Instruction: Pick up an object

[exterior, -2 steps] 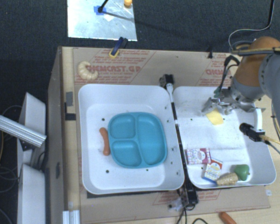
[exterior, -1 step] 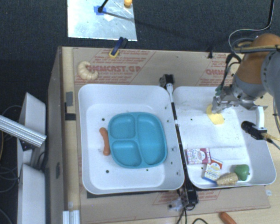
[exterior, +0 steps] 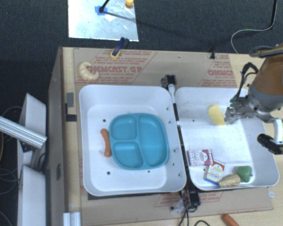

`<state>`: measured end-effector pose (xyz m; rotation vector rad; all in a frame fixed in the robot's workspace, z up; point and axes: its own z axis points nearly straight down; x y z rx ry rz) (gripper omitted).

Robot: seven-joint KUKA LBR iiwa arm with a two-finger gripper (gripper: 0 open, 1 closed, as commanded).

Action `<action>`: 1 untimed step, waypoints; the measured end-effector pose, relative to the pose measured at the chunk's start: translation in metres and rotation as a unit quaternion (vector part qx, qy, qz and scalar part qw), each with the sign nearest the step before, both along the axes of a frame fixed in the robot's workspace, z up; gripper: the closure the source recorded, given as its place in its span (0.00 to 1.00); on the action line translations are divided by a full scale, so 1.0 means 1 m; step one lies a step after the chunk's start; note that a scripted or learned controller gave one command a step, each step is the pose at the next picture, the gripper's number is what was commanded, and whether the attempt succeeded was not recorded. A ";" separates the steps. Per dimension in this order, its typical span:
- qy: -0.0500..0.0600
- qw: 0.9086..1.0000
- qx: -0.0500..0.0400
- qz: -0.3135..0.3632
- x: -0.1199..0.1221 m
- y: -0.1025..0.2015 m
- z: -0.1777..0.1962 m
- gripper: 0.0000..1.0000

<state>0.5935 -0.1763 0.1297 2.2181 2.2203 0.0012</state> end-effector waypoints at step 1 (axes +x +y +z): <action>-0.001 1.000 0.000 0.001 0.001 0.000 0.011 1.00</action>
